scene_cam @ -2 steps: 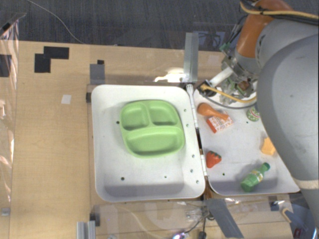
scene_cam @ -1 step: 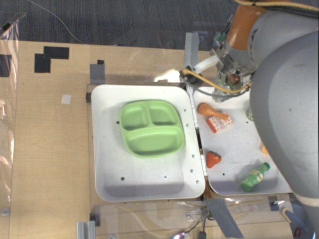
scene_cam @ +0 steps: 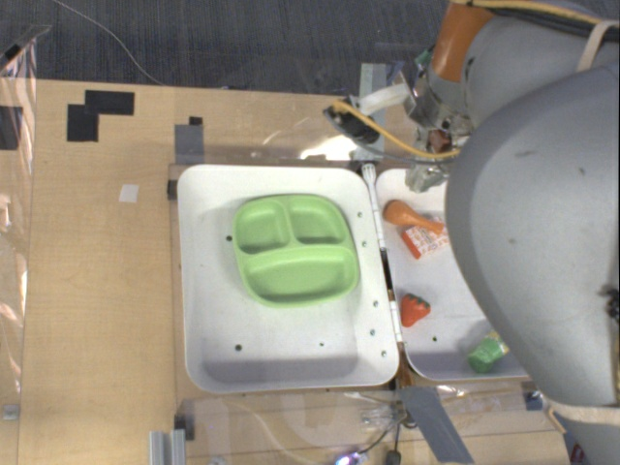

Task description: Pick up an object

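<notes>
1. Gripper (scene_cam: 424,175) state: cannot tell whether open or closed. The wrist hardware is small and partly hidden by the arm's own bulk.
2. The gripper sits at the 12 o'clock end of the right bin (scene_cam: 438,355), over its far rim. The grey arm (scene_cam: 542,250) covers the 3 o'clock half of this bin. The orange band (scene_cam: 463,29) is above the wrist, toward 12 o'clock.
3. A yellow cable (scene_cam: 389,139) loops out from the wrist toward 9 o'clock, ending past the far rim of the left bin.
4. Candidate objects for the pick all lie in the right bin:
   - An orange-brown toy item (scene_cam: 405,213) lies near the gripper, at its 7 o'clock. Whether they touch cannot be read.
   - A red-and-white packet (scene_cam: 427,243) lies just beside the orange-brown item at its 5 o'clock. They look to be in contact.
   - A small red toy (scene_cam: 415,309), dark at its top, sits close to the bin's 9 o'clock wall and well apart from the packet.
   - A green block (scene_cam: 487,354) lies at the bin's 6 o'clock end, right at the edge of the arm's outline.
5. The left bin (scene_cam: 199,289) holds a green divided plate (scene_cam: 295,248) lying flat, slightly toward 12 o'clock of the bin's centre. It has two small compartments on the far side and one long compartment on the near side.
6. The bench (scene_cam: 87,289) is pale wood, with black tape marks (scene_cam: 97,112) toward 10 o'clock of the left bin.
</notes>
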